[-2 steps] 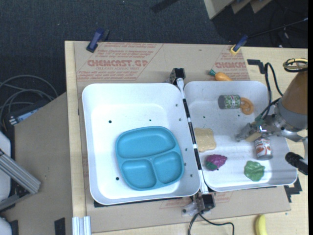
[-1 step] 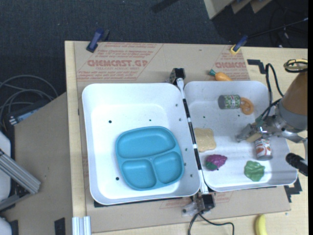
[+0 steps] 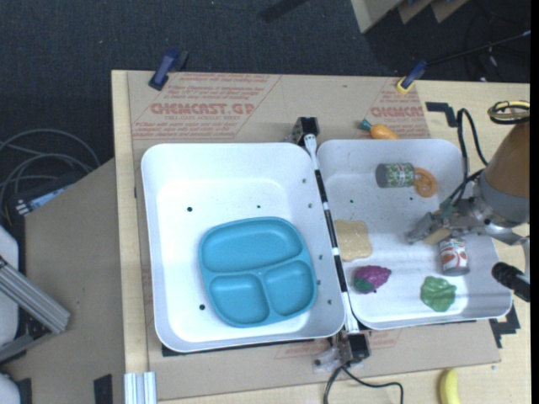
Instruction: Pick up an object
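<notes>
Low over the right bin (image 3: 472, 311), the tool (image 3: 428, 228) sits at about four o'clock from the middle of the view, at the end of the grey arm (image 3: 505, 183) that comes in from three o'clock with its orange band showing above the wrist. Its dark fingers reach toward nine o'clock, and whether they are spread or pressed together I cannot tell; nothing can be made out between them. Just beside the tool at its five o'clock stands a small red and white can (image 3: 454, 255), close to the fingers but not clearly touched by them. At the tool's twelve o'clock, near the bin's far wall, a grey-green can (image 3: 394, 175) lies on its side with an orange ring-shaped piece (image 3: 425, 183) against its right end. A tan sponge-like block (image 3: 354, 240) rests by the bin's left wall at the tool's nine o'clock, a purple bunch of grapes (image 3: 370, 277) lies at its seven o'clock, and a green leafy toy (image 3: 438, 293) lies at its six o'clock near the front wall. The left bin (image 3: 168, 192) holds a blue divided tray (image 3: 257, 269), with one wide compartment and two smaller ones, well apart from the tool. Outside the bins, on the bench (image 3: 135, 141), a small orange carrot-like toy (image 3: 381, 130) lies at the right bin's twelve o'clock, and a yellow banana (image 3: 450, 387) lies at its six o'clock.
</notes>
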Tool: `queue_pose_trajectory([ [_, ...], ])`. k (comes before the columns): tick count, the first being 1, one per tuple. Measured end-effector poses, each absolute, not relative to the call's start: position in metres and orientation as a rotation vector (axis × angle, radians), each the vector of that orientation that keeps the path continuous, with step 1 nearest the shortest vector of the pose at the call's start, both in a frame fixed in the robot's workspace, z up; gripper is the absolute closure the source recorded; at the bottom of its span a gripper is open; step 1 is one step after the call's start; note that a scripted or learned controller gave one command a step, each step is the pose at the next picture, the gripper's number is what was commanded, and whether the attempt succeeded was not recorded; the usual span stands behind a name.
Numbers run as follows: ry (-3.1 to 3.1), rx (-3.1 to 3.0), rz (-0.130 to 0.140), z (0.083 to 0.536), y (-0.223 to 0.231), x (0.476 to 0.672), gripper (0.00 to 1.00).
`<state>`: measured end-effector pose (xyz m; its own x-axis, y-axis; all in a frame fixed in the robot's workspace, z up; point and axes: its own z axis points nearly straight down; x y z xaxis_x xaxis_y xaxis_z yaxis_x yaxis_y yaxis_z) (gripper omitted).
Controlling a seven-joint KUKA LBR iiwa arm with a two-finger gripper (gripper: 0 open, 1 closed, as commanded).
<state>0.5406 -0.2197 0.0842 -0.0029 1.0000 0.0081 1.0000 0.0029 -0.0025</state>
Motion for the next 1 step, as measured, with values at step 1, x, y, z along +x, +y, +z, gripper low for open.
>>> queue_pose_trajectory([
  [1,-2.223,-2.219,-0.004,0.0944,-0.2216,0.5409,1.0],
])
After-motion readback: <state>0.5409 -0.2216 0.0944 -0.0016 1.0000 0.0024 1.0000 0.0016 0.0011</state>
